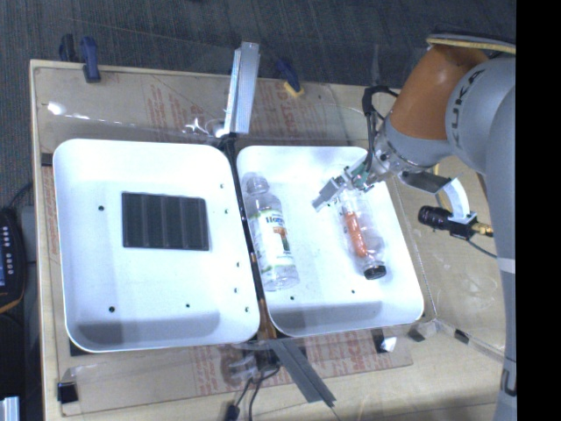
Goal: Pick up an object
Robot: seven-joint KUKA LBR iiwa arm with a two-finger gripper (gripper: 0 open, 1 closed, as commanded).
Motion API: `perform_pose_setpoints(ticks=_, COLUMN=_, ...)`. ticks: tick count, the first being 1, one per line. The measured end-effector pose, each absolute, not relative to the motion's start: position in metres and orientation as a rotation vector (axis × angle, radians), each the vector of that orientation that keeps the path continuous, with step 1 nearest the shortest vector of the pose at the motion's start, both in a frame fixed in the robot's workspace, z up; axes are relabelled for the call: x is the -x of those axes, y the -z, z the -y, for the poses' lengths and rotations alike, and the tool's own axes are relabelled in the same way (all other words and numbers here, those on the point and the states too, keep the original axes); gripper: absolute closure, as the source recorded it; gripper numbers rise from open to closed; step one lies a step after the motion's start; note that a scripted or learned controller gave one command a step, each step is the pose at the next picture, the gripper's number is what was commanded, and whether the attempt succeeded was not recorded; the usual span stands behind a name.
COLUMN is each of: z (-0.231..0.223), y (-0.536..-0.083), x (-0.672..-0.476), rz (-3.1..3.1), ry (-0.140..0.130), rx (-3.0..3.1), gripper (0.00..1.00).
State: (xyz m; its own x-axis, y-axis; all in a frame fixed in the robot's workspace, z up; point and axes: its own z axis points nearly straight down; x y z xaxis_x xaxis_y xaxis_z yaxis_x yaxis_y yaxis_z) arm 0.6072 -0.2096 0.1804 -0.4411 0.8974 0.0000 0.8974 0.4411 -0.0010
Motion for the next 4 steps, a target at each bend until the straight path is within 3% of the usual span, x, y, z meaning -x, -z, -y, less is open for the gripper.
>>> perform_pose_setpoints(ticks=1, z=0.170, y=-0.233, x=-0.618, rz=2.617, ry=-0.001, rx=1.738, gripper=0.00)
perform_pose_setpoints(ticks=2, z=0.210, y=-0.170, x=-0.594, rz=2.566, ry=-0.003, rx=1.807, gripper=0.00)
perform_pose_setpoints(ticks=3, z=0.210, y=-0.166, x=-0.616, rz=2.516, ry=-0.001, rx=1.883, gripper=0.00)
perform_pose_setpoints(ticks=4, z=0.209, y=-0.189, x=-0.596, rz=2.516, ry=-0.001, rx=1.877, gripper=0.00)
